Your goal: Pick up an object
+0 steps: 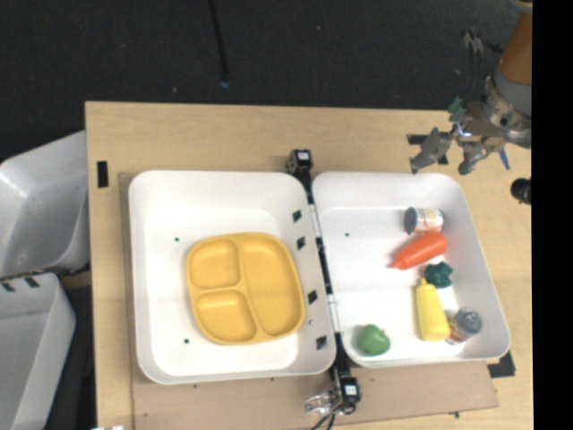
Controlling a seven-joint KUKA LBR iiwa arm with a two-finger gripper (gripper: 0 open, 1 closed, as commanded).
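Observation:
The right bin holds several small items: an orange carrot, a small can lying on its side, a yellow bottle, a dark green piece, a green pepper and a small grey-capped item. My gripper hangs above the bench just behind the right bin's far right corner, open, with nothing between its two fingers. It is well apart from all the items.
The left bin holds a yellow divided plate. A black hinge runs between the two bins. White equipment stands off the bench's left edge. Bare wooden bench surrounds the bins.

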